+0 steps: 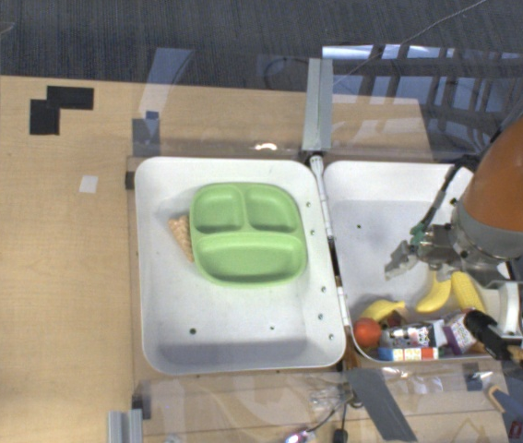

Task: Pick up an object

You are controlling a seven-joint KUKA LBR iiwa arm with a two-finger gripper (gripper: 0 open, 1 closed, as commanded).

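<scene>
Dark carpet at the back, a pale wooden bench [58, 247] in front of it, two white bins side by side. The gripper [409, 257] hangs over the right bin [372, 201], above bare white floor. From this angle I can't tell whether it's spread or pressed together. Nothing shows in its grasp, and it seems to touch nothing.

The pickings are all heaped on its near side. The bananas [450, 293] lie just beside it, with a smaller yellow piece [386, 310] a little further along. A red ball [367, 332] and a colourful box [418, 340] lie beyond those, jammed against the bin's near wall. Well off to the gripper's other side, in the left bin [160, 321], sits a green divided plate [247, 233] with a tan cracker [181, 236] poking out from under its edge.

Here's the risk as I read it: drop straight down from here and it likely closes on nothing but bin floor. Go for the heap and the clutter is the trouble. Curved bananas can squirt out of a pinch, the neighbours crowd the approach, and the wall sits close enough to spoil a clean descent.
</scene>
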